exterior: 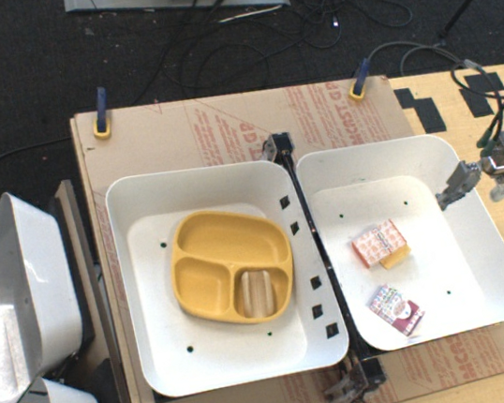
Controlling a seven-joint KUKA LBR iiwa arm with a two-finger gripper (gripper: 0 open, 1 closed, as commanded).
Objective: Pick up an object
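Observation:
The right bin holds a pink-and-white packet lying on a small yellow piece, and a smaller purple-and-white packet nearer the front. My gripper hovers over that bin's right rim, its two fingers spread and open with nothing between them. One dark finger points down-left toward the bin floor, well to the right of the packets. In the left bin, a yellow divided plate carries a beige cylinder in its lower right compartment.
The left bin and the right bin meet at a black divider strip. Both stand on a cardboard sheet held by two clamps. White containers stand off the bench at far left. Cables lie across the dark floor behind.

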